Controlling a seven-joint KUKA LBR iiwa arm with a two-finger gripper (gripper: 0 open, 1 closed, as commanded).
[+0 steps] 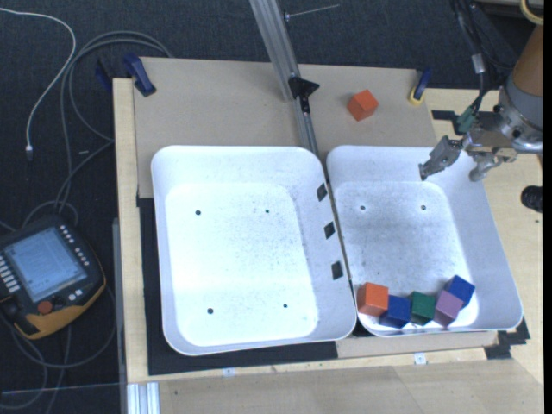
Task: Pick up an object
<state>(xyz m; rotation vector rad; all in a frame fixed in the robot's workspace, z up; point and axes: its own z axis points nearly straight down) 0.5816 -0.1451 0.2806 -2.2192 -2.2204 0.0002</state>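
Camera view, gripper [457, 164] spread wide, gripping nothing, above right bin [483, 222] far edge, arm cropped at right, blocks huddled along near rim: orange block [373, 297], blue [397, 310], green [422, 306], purple [448, 304], second blue [461, 288] partly hidden, stray orange cube [363, 104] on bench

Robotics lab: teach pendant [47, 270], loose cables [60, 50], clamped bench [216, 93].

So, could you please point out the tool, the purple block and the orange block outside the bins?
tool [455, 164]: camera view, midway between fingertips.
purple block [448, 304]: camera view, top face.
orange block outside the bins [363, 104]: camera view, top face.
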